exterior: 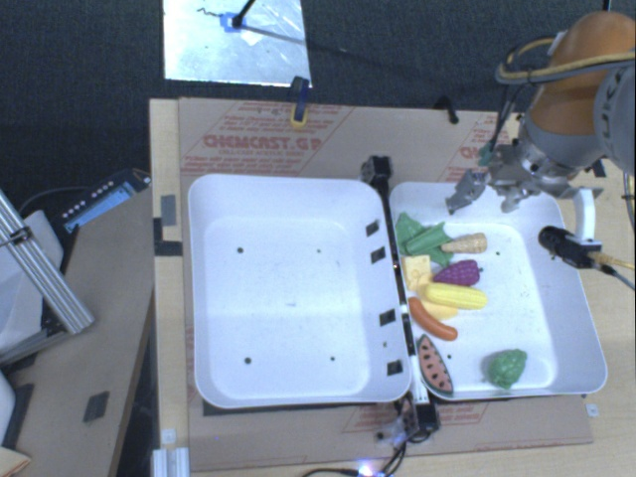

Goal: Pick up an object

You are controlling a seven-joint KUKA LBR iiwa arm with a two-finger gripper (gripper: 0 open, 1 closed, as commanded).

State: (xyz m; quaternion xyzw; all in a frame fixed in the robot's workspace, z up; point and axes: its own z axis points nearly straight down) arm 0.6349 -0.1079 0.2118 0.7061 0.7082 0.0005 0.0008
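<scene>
Two bins sat side by side on the tabletop (pixel 129 266). In the right bin (pixel 566 316), toys clustered against its left wall: corn (pixel 465 243) behind grapes (pixel 458 272), a sausage (pixel 432 318) nearer, a watermelon slice (pixel 435 364) at the front-left corner, and broccoli (pixel 505 367) to its right.

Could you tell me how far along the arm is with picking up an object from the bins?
Nothing looks picked yet. The toy food, including the corn cob, purple grapes, hot dog, watermelon slice and broccoli, lies in the right bin. The gripper hovers open above that bin's far edge with nothing between its fingers. Descending, closing on an item and lifting are all left.
</scene>
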